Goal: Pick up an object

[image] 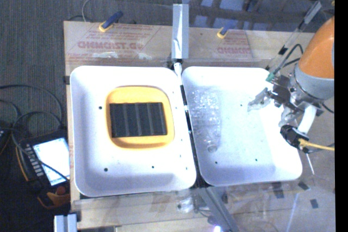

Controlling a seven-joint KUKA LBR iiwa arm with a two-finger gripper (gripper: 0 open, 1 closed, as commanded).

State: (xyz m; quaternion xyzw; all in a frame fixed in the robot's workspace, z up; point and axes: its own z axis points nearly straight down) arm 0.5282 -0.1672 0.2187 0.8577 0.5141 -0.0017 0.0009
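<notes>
A yellow-orange oblong object (140, 118) with a black ridged top lies flat in the middle of the left bin (87, 165). A clear plastic bottle (206, 119) lies lengthwise along the left side of the right bin (244, 171), hard to make out against the white floor. My gripper (260, 100) hangs over the right part of the right bin, near its right wall. It is well to the right of the bottle, and I see nothing in it. The grey arm with its orange band (321, 54) comes in from the right edge.
Cables and a yellow hose (304, 144) hang off the wrist near the right bin's right wall. A metal divider post (178, 30) stands behind the seam between the bins. Clamps (110, 20) sit on the wooden board behind.
</notes>
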